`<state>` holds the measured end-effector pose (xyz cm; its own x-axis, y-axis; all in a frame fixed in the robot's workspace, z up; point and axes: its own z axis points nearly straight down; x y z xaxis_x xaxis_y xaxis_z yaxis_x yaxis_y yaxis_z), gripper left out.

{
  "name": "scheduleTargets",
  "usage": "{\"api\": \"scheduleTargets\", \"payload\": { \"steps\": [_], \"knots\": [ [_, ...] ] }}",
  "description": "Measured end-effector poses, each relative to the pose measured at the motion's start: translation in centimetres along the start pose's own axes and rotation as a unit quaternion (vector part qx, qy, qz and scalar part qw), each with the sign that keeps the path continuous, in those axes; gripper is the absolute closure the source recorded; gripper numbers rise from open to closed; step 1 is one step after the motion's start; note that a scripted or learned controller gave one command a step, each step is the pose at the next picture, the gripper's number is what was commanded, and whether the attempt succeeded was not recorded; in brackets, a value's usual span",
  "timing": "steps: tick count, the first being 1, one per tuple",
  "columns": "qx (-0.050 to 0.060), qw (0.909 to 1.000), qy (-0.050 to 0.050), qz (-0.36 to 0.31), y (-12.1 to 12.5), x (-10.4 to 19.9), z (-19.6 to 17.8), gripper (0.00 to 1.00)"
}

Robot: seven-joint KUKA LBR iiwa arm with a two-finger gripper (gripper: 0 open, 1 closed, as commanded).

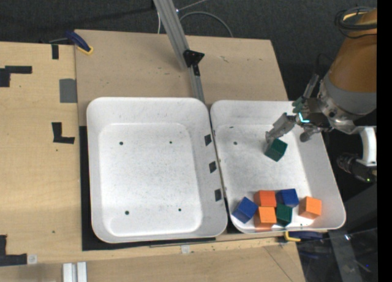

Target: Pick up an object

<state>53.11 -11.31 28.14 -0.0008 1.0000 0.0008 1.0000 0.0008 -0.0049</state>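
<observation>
dark green block [276, 150] sits in the right bin [245, 121], upper middle of its floor, tilted, apart from the other blocks. the gripper [280, 132] is right at its top edge; one grey finger [279, 126] slants down onto or just above the block. cannot tell whether the jaws are open or closed, or whether the block is between them; the second finger is not clear from this angle.

along the near end of the same bin, a cluster of blocks: blue block [245, 208] at the left, then an orange block [266, 198] with another orange block [266, 215] just in front of it, a second blue block [288, 197] beside a small dark green block [283, 214], and a third orange block [310, 206] at the right, slightly apart. most of the cluster looks touching or nearly so.

left bin [98, 121] lies just beside the right one, rims meeting in the middle.

arm [355, 60] comes in from the right, orange band above a grey wrist. a metal pole [171, 17] slants across the bench [135, 60] behind the bins.
</observation>
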Motion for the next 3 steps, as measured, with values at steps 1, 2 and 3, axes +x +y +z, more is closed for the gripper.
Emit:
{"api": "scheduleTargets", "payload": {
  "steps": [1, 2, 3],
  "knots": [
    [-0.002, 1.0000, -0.001, -0.001, 0.1, 0.0, -0.2, 0.00],
    [0.000, 1.0000, 0.000, 0.000, 0.0, 0.8, 4.5, 0.00],
    [0.002, 1.0000, 0.000, 0.000, -0.8, 0.8, 10.7, 0.00]
  ]
}}
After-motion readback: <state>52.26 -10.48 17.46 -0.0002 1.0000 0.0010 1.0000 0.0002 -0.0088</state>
